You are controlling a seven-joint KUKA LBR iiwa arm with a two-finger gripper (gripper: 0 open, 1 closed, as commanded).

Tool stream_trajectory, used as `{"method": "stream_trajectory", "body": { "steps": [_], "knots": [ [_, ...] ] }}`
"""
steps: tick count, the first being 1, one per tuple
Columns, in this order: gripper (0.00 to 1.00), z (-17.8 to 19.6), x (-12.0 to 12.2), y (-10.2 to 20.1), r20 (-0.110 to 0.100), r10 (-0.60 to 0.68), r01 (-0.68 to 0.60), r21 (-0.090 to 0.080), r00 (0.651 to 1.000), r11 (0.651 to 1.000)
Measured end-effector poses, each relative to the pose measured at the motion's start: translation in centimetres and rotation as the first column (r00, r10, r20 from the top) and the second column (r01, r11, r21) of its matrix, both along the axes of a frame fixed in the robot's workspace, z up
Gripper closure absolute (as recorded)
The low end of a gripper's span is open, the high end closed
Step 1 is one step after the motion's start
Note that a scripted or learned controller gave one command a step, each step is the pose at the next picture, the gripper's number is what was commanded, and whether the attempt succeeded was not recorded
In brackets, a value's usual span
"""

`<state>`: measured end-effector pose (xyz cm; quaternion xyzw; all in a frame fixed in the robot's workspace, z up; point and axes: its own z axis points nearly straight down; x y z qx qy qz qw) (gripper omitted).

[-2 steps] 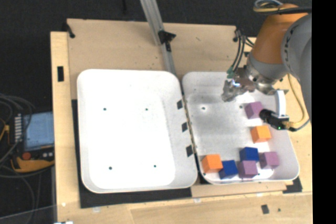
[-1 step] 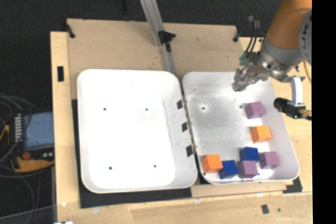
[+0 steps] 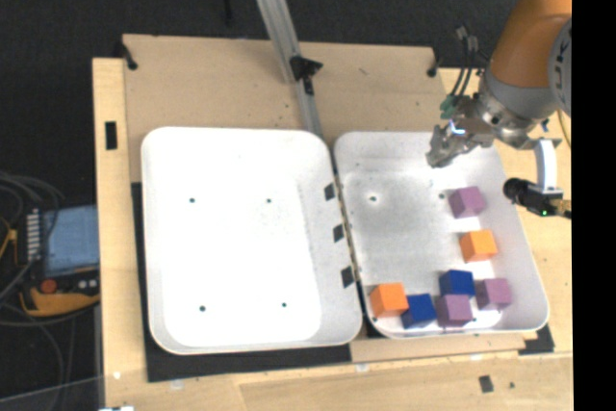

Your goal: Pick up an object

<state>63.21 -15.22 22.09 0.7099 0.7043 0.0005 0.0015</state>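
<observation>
Camera view, arm: I see the grey arm with its orange band coming in from the right, and the gripper (image 3: pixel 445 152) hangs over the far part of the right bin (image 3: pixel 409 226), near its back rim.

Camera view, gripper state: I cannot tell how it stands; it is small and dark in this slanted view. I see no block in it.

Camera view, objects: all the blocks I can count lie in the right bin. A purple block (image 3: pixel 468 200) is the closest one to the gripper, just toward the near side from it but apart. An orange block (image 3: pixel 478 244) lies nearer to me than that one. At the near rim there is a cluster: a second orange block (image 3: pixel 389 298), a blue block (image 3: pixel 419 310), a second purple block (image 3: pixel 454 308), a second blue block (image 3: pixel 458 283) and a third purple block (image 3: pixel 497 292), some of them touching each other.

Camera view, left bin: the left bin (image 3: pixel 241 236) sits beside the right one on the surface (image 3: pixel 221 82).

Progress, done: I judge that only the approach is made; the arm is above the bin with the objects.

Progress, left: every block rests on the bin floor, so the grasp and the lift are not yet done. In my opinion the purple block near the gripper is the easiest candidate, because it stands free from the others.
</observation>
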Motion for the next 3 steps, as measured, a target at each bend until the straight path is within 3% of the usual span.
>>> {"method": "stream_trajectory", "body": {
  "steps": [2, 3],
  "knots": [
    [1.0, 2.2, -3.5, 10.9, -0.003, 0.015, -0.015, 0.004, 1.0, 1.0],
    [1.0, 1.2, -5.7, 16.2, -0.005, 0.014, -0.014, 0.002, 1.0, 1.0]
  ]
}}
